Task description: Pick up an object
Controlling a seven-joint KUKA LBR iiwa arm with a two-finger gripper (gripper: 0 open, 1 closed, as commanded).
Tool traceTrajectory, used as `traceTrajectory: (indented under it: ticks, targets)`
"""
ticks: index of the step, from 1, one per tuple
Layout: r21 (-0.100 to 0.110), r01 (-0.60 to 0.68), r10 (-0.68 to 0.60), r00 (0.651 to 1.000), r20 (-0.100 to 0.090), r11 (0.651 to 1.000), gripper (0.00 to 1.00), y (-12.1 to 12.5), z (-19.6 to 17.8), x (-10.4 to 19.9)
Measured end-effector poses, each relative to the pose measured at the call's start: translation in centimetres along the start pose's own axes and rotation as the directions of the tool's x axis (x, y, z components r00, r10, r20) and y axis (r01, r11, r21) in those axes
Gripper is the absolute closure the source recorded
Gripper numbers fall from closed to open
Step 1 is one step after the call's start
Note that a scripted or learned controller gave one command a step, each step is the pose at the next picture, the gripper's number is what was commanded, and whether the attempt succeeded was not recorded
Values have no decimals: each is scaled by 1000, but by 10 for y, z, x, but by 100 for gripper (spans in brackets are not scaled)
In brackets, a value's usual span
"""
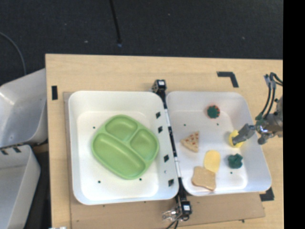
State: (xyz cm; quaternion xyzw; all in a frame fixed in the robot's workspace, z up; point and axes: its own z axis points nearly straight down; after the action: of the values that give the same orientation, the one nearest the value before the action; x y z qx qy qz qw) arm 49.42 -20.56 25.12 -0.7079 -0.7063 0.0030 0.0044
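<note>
The right bin (190,104) holds several small toy foods. A pizza slice (191,141) lies near its middle, with a yellow piece (212,160) and a slice of toast (204,178) closer to the front. A dark green lump (235,161) sits at the right, and a red-and-green item (213,111) lies toward the back. My gripper (250,133) reaches in over the bin's right wall. It is low and right beside a small yellow item (233,139), which its tip partly covers. I cannot tell whether it touches that item.
The left bin (76,185) holds a green divided plate (125,146). A ridge with black clips (167,142) separates the two bins. Cables (271,94) hang by the arm at the right edge.
</note>
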Motion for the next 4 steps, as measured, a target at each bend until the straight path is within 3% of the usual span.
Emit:
traceTrajectory:
  ticks: [1,4]
  targets:
    - [-11,4,-4,1000,3,1000,0,2,-6,1]
    - [-7,1,-1,1000,2,1000,0,2,151,0]
